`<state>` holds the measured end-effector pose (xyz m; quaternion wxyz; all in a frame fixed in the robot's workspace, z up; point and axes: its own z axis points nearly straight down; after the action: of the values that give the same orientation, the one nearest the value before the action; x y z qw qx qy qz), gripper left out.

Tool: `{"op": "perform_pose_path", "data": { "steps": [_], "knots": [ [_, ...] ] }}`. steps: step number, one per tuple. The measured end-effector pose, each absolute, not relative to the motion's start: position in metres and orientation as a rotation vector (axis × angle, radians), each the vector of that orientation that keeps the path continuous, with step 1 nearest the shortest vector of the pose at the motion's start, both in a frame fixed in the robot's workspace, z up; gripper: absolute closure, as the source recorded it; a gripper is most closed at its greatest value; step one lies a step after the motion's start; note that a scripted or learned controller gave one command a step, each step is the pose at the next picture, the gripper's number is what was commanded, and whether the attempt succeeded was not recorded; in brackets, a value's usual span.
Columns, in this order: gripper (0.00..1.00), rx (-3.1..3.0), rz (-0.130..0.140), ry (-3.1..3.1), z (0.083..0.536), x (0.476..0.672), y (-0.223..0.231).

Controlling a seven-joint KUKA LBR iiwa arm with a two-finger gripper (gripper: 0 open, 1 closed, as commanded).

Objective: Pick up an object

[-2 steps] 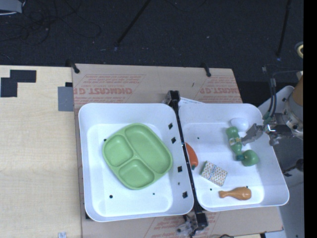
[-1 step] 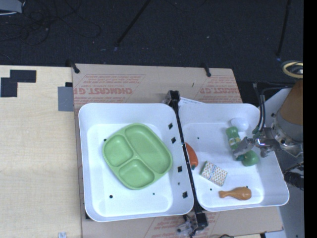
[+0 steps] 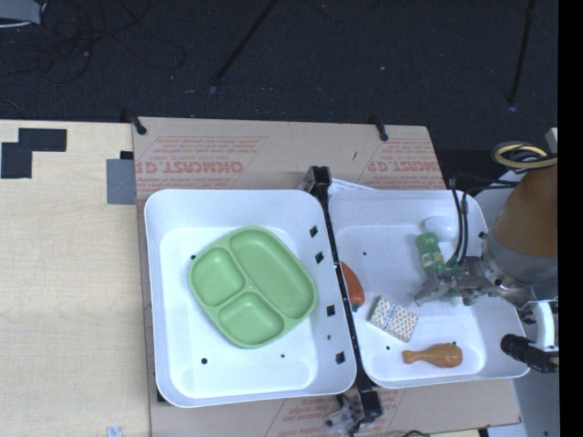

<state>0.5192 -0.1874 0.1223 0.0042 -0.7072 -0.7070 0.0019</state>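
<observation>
Your tool [image 3: 435, 291] sits low in the right bin [image 3: 474, 215]; you cannot tell its state. Just beside it stands a small green bottle [image 3: 428, 249]. Nearby lie a patterned square packet [image 3: 393, 319], a tan drumstick-shaped toy [image 3: 434, 356] and an orange piece [image 3: 352, 287]. A smooth green divided plate [image 3: 252, 286] fills the left bin [image 3: 173, 317].

Grey arm [image 3: 510, 276] with orange band; black cable looping above metallic gripper [image 3: 437, 291]

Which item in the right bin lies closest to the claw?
The green bottle, just left of the claw; the patterned packet and tan drumstick lie farther off.
</observation>
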Motion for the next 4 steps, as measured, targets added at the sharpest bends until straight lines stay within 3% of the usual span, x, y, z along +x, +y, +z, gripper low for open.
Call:
{"op": "perform_pose_path", "data": {
  "steps": [1,2,4],
  "knots": [
    [0.0,-2.218,0.003,-2.219,0.086,0.519,-0.186],
    [1.0,-2.226,0.003,-2.215,0.098,0.519,-0.188],
    [1.0,-2.221,-0.002,-2.225,0.184,0.525,-0.186]
  ]
}}
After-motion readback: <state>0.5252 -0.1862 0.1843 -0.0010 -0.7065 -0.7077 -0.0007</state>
